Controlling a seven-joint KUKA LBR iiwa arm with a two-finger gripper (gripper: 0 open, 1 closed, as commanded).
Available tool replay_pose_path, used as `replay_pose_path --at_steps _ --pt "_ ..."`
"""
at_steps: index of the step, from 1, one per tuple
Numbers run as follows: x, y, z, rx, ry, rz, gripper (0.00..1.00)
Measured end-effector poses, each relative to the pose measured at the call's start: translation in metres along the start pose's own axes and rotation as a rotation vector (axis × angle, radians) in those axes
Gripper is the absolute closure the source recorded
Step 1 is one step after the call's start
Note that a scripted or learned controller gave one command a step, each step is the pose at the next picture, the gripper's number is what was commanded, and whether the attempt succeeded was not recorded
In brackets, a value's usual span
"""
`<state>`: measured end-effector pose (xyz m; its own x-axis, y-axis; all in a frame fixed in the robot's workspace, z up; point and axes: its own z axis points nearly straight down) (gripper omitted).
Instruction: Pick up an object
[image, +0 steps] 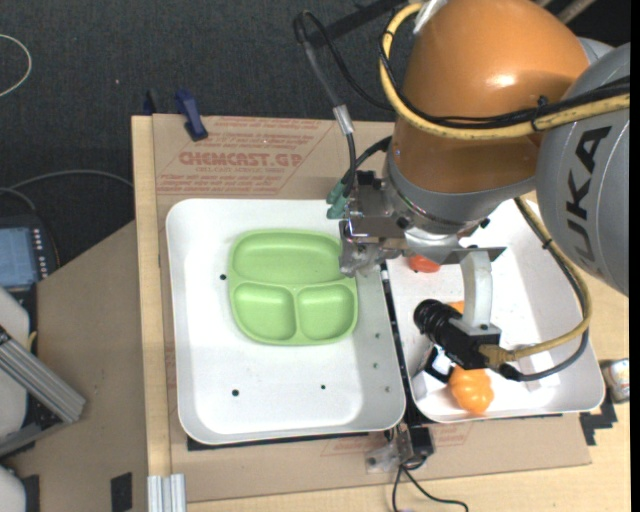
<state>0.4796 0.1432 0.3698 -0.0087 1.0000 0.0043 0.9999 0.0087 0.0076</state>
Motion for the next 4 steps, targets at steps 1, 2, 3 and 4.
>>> replay_pose_path --at_steps 1,2,3,4 --pt "0.034 0.002 -0.145 -0.011 0.004 0.003 1.0" --pt "0.084 -0.001 -0.045 0.018 -0.008 0.004 1.0" --pt "0.078 -0.005 0.283 0.021 -0.01 0.01 1.0" --pt "0.072 0.053 0.286 0.026 0.002 0.006 1.0"
